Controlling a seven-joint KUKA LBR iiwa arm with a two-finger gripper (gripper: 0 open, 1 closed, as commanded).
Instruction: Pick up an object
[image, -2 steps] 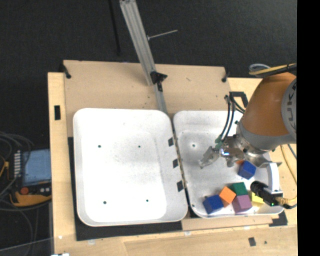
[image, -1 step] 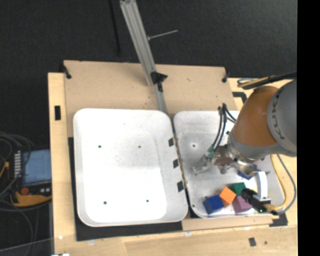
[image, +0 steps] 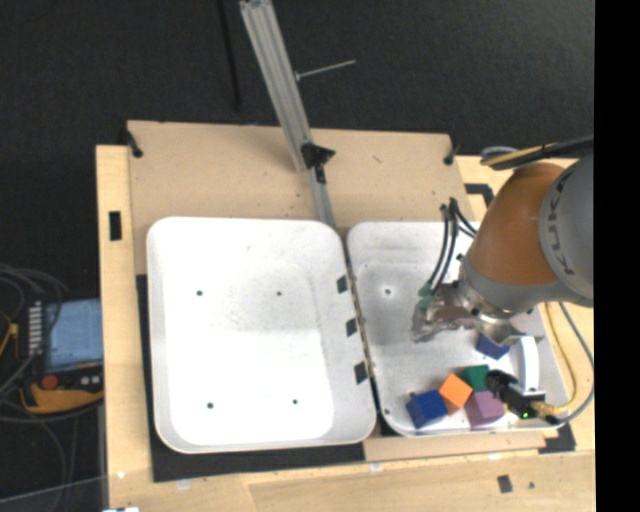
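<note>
My end effector (image: 432, 322) hangs over the right bin (image: 385, 255), grip state unclear; the clustered blocks (image: 455, 398) nearby risk a missed grasp.

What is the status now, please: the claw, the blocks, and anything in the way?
Claw low over right bin, grip unclear. Blue block, orange block, purple block clustered at near corner, untouched. Path clear.

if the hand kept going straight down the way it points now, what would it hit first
Most likely the bare white floor of the right bin. The hand points down over an open patch, with the blue cube and orange cube lying nearer the camera, off that line. Its height above the floor is unclear.
</note>
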